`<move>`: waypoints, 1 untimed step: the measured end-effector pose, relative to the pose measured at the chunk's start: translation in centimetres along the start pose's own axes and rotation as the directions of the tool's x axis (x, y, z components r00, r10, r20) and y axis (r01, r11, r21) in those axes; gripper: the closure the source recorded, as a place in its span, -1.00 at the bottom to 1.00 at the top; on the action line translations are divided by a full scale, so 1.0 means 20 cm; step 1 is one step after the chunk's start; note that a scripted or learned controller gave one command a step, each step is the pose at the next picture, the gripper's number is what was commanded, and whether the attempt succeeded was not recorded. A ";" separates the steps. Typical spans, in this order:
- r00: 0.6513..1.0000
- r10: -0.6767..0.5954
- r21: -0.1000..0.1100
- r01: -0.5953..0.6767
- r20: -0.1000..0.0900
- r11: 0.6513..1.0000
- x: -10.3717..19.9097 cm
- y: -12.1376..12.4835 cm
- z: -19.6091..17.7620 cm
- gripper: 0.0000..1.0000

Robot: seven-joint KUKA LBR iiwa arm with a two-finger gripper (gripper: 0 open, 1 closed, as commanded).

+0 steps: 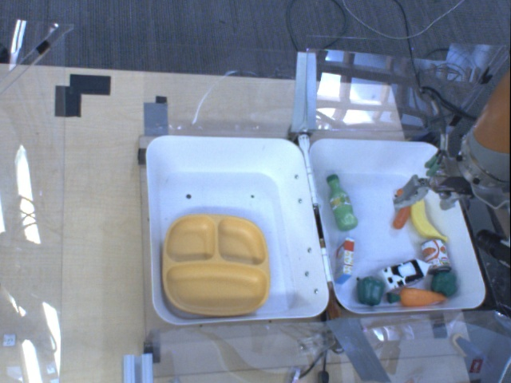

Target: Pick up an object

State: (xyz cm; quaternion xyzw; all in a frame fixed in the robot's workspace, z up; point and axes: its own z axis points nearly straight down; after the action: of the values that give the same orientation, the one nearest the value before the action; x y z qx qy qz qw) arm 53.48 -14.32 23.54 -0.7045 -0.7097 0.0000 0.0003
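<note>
- Several toys crowd right bin (pixel 375 159); claw (pixel 431 191) hovering just above banana (pixel 425 222), small orange piece (pixel 401 218) beside.
- Claw state: cannot tell, nothing visibly held.
- Advise centring over banana, clear of orange piece, before descending.

Yellow tray (pixel 215 263) in left bin (pixel 231 154)

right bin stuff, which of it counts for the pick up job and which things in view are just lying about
For the job:
gripper, above the right bin
green bottle
banana
orange piece
cow toy
carrot

Lying about:
yellow divided tray in the left bin
cables on the floor
</note>
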 end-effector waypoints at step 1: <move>0.998 0.057 -0.003 -0.057 0.000 0.998 -0.12 0.11 0.72 -1.00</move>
State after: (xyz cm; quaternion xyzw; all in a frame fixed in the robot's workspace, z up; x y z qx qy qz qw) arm 55.74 -16.80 9.13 -0.7244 -0.6894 -0.0010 -0.0005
